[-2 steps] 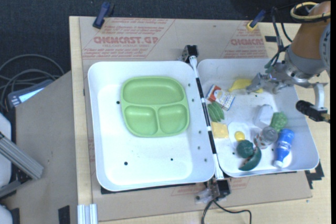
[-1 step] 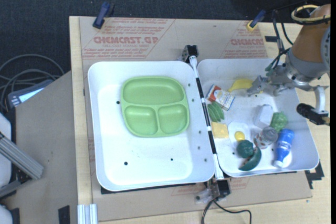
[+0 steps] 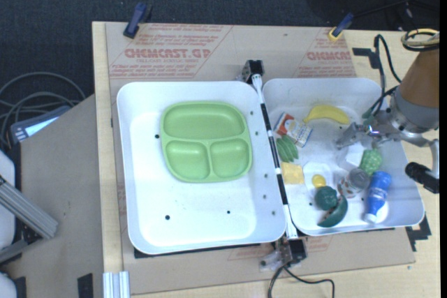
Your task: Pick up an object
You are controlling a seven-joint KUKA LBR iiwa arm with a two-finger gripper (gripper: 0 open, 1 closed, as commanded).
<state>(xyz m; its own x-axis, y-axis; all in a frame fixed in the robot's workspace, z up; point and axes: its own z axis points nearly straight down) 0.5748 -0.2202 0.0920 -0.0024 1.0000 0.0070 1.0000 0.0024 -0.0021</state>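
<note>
Gripper (image 3: 362, 132) sits over the right bin (image 3: 307, 88), arm (image 3: 426, 91) coming in from the right edge with the orange band above the wrist. Fingers (image 3: 347, 137) look spread apart, metal tips splayed out left and down, nothing seen between them, so not holding anything. Tips hover just below the banana (image 3: 327, 114) and just above a green bumpy object (image 3: 371, 161); contact with either can't be told.

Right bin contents: banana, yellow, curved, lying flat near the back wall. Red-and-white packet (image 3: 288, 128) left of it, green leafy item (image 3: 287, 149) below that, yellow block (image 3: 292, 173) near the divider. Small yellow ball (image 3: 318, 181), dark teal round object (image 3: 329, 203) at front, blue-and-white bottle (image 3: 377, 195) lying tilted by the right wall, small grey piece (image 3: 357, 179) beside it.

Left bin (image 3: 140, 150) holds a light green divided tray (image 3: 207, 141), three compartments, flat, toward the back.
</note>
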